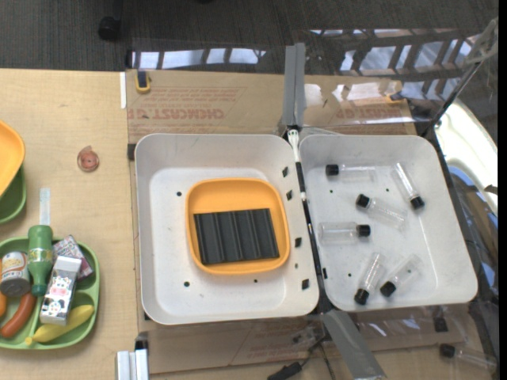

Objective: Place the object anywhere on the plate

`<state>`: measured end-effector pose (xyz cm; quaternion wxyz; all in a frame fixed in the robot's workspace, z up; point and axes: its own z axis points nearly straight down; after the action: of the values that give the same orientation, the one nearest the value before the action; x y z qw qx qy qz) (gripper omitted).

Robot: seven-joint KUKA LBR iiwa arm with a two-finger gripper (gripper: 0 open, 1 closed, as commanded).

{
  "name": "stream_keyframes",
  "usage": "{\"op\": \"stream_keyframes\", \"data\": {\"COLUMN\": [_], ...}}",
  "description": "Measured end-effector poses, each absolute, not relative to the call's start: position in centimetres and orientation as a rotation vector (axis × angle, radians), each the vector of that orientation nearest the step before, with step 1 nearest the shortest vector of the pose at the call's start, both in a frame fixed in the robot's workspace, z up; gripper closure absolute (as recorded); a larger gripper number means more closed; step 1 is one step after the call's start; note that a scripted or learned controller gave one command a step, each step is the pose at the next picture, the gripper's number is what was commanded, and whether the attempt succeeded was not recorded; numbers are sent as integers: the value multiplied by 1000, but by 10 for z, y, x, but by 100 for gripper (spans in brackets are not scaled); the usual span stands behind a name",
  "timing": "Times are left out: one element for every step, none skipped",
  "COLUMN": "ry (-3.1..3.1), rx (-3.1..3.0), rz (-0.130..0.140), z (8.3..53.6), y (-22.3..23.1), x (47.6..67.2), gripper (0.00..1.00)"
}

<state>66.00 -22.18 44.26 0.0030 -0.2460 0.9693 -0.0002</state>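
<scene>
An orange plate (238,188) with rounded corners lies in the middle of the left white bin (158,236). A dark grey ribbed block (238,237) rests flat on the plate and covers most of its inner surface. In the right white bin (447,236) several clear vials with black caps lie scattered, among them one near the back (348,169), one in the middle (344,230) and one at the front (368,277).
On the wooden bench to the left sit a green tray (87,313) with toy food and bottles, an orange bowl (8,161) at the edge and a small pink disc (88,159). Brown cardboard (206,109) lies behind the bins.
</scene>
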Motion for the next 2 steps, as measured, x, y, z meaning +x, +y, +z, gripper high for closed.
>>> {"op": "stream_keyframes", "data": {"ry": [2867,2567], "rx": [-1268,-1801], "rz": [-1,-1], "z": [443,443], "y": [-222,-221], "x": [660,660], "gripper": [0,0]}}
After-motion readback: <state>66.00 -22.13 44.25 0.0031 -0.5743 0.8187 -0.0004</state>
